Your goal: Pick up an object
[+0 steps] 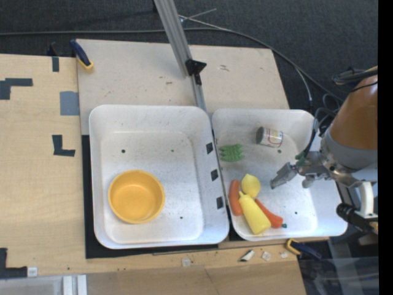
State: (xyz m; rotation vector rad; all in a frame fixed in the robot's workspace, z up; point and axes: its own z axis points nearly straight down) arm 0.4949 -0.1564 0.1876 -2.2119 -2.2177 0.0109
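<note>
In the right bin [307,226] lie a yellow squeeze-bottle shape [252,204], an orange carrot [234,197] to its left and a second orange piece [270,215] under its right side. A green ridged item [231,153] rests near the bin's left wall. A small grey-and-white can [269,137] lies on its side toward the back. My gripper [285,177] hangs low over the right half of this bin, to the right of the yellow shape and in front of the can, touching neither.
The left bin [147,118] holds a yellow bowl [136,195] at its front left. A slanted metal pole [178,39] runs down to the bins' shared wall. The arm's orange band [362,112] sits over the right bin's right edge.
</note>
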